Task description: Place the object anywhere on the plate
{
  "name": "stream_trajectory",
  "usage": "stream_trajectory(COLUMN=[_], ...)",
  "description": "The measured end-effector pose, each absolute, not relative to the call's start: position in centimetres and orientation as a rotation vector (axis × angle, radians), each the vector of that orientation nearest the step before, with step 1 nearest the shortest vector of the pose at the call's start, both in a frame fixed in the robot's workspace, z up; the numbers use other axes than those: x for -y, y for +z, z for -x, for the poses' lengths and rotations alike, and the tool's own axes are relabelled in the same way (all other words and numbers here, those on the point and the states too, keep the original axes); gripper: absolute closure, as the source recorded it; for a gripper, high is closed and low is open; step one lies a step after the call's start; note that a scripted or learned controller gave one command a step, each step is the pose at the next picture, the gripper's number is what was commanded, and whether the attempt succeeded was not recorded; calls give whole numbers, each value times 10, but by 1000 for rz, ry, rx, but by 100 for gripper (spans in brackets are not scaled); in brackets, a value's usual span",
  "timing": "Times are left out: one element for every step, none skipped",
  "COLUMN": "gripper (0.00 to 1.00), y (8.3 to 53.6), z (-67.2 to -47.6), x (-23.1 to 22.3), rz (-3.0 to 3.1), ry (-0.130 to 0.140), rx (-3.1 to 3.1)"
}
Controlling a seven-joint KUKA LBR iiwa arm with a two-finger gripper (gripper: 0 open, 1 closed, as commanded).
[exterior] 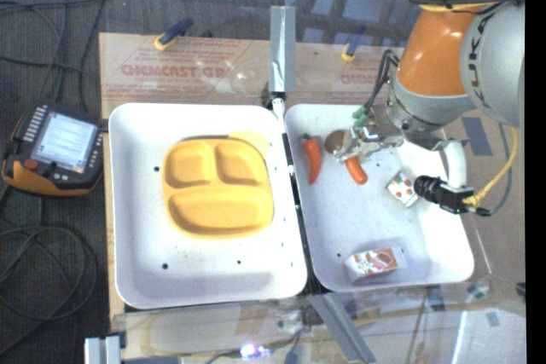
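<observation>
Carrots are what you have near the hand: 2 orange ones lie in the right bin, toward its far-left corner. The longer carrot lies close to the bin's left wall, running front to back. The shorter carrot sits just right of it, directly under the hand, and the tips look to be touching it or just above it. You cannot tell from this angle whether the hand is open or closed, or whether it grips anything. A brown round item lies between the 2 carrots, near the far wall. Toward the right wall you see a small white and red carton, and near the front edge a white and red packet. The yellow plate, with 3 compartments, lies in the middle of the left bin.
</observation>
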State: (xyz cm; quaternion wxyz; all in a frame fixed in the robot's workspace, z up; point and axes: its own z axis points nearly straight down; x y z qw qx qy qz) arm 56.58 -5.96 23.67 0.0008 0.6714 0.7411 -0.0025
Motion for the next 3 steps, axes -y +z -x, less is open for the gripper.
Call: stream_trajectory(gripper=[100,100,0], y=[188,212,212], z=[-560,-595,-595], x=[-30,-93,-92], rz=[-2183,-2197,-2197], ry=[-6,-7,-8], rx=[-2264,-2246,-2245])
